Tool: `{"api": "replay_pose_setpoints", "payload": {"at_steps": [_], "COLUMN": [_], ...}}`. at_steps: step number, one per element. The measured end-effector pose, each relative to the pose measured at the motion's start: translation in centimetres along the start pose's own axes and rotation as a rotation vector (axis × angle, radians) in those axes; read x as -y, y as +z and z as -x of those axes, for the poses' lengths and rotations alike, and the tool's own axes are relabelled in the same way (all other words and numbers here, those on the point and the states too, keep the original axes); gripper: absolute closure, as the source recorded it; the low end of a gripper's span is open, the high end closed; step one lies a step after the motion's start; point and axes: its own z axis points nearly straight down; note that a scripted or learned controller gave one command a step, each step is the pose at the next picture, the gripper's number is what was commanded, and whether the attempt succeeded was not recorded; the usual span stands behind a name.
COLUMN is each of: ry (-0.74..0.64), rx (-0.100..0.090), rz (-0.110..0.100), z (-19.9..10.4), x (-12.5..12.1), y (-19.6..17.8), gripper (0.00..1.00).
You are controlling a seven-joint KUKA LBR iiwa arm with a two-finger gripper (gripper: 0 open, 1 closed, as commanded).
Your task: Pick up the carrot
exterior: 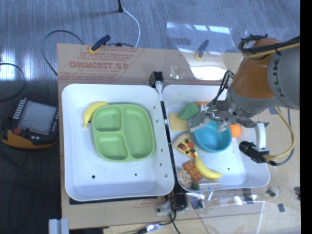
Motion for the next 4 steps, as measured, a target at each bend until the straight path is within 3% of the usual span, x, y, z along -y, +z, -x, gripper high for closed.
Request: {"api": "replay_pose_setpoints", "payload": {"at_steps": [1,2,3,4], "ry": [-0.061,-0.112,-0.189,-0.191], "rx": [0.007,0.004,-0.013,-0.003], "rz": [0.003,0.009,0.014,0.010], "z": [7.7,10.2,11.9,12.2], "x": [-0.2,0.9,-6.8,-6.7], "y": [-1.4,9.1,9.5,8.4], "gripper": [0.00,0.00,0.00,1.00]}}
